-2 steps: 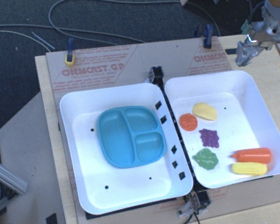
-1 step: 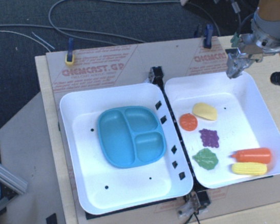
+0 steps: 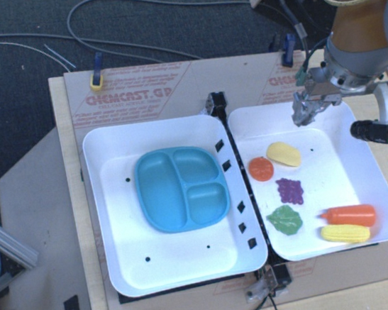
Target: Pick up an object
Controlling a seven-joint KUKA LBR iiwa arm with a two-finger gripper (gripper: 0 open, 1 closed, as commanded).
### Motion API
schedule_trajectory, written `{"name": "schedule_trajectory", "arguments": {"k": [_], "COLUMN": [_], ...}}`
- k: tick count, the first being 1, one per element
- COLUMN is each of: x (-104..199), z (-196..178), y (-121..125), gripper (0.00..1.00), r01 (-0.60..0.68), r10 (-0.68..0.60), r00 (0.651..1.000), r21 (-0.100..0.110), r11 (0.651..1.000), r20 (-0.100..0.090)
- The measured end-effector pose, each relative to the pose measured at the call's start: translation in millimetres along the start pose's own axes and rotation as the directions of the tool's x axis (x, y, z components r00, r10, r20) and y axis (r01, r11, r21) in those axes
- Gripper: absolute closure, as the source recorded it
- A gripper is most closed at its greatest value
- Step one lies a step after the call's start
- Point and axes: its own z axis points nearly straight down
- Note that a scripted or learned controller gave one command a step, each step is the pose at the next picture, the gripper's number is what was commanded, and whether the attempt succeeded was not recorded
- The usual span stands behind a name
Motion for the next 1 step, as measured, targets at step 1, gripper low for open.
{"name": "schedule_trajectory", "arguments": {"k": [1], "x": [41.0], "z": [-3.5], "y": [-18.3], "gripper": [1.0], "r01": [-0.001], "r10": [0.001], "r00": [1.0], "r21": [-0.001], "r11": [1.0], "r20": [0.001]}}
